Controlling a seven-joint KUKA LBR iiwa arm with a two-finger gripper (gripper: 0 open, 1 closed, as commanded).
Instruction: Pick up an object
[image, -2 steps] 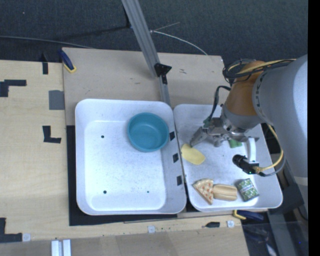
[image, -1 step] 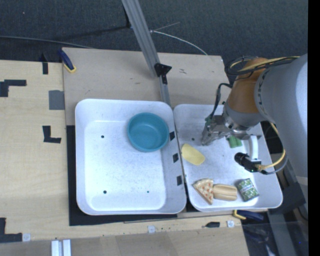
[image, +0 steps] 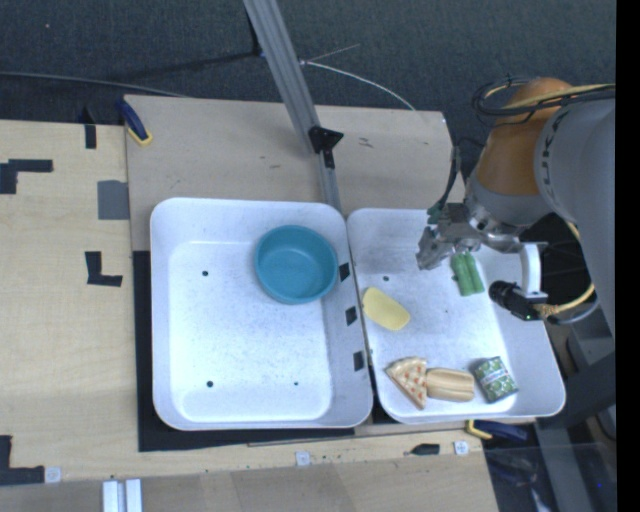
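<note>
From the camera view, the table carries two white bins side by side. The left bin holds a blue bowl near its upper right corner. The right bin holds a yellow lump near its left wall, and along the lower edge a pizza slice, a bread roll touching it, and a small green-patterned packet just beside the roll.

The gripper hangs over the upper part of the right bin, with a green cylinder-like object right at its lower right side. That green piece looks like the likeliest target: small, probably light and stiff plastic, smooth enough to slip, and best taken across its narrow width near the middle. Whether it sits between the fingers or merely lies beside them cannot be told at this angle; nor can it be told how far apart the fingers stand, since the wrist body covers them. It appears to be touching or nearly touching the gripper, low toward the bin floor.
</note>
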